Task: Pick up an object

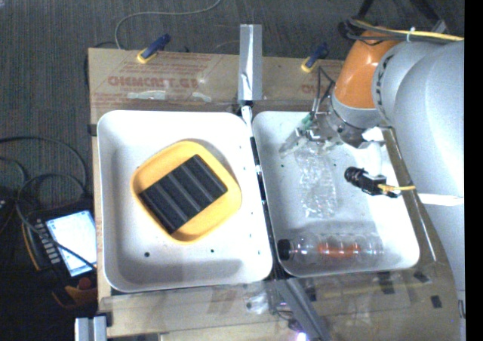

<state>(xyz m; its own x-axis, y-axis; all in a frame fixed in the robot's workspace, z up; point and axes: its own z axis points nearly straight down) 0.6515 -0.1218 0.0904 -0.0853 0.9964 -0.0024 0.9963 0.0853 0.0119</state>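
1. Gripper (pixel 306 130), at the far end of the right bin (pixel 392 256); finger state cannot be told.
2. Crumpled clear plastic bottle (pixel 315 181), mid-bin, just below the gripper.
3. Second clear bottle (pixel 336 249), along the near wall.
4. Yellow-and-black object (pixel 187 188), left bin (pixel 121 136).

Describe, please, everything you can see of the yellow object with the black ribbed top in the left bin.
The yellow object is a rounded, squarish block, seemingly plastic or foam, with a black panel set into its upper face. The panel carries parallel raised ribs. The object lies flat, turned at a slant to the bin's sides, near the middle of the left bin, resting on its floor. Nothing else touches it, and it stands clear of the bin's walls. It looks whole and undamaged.
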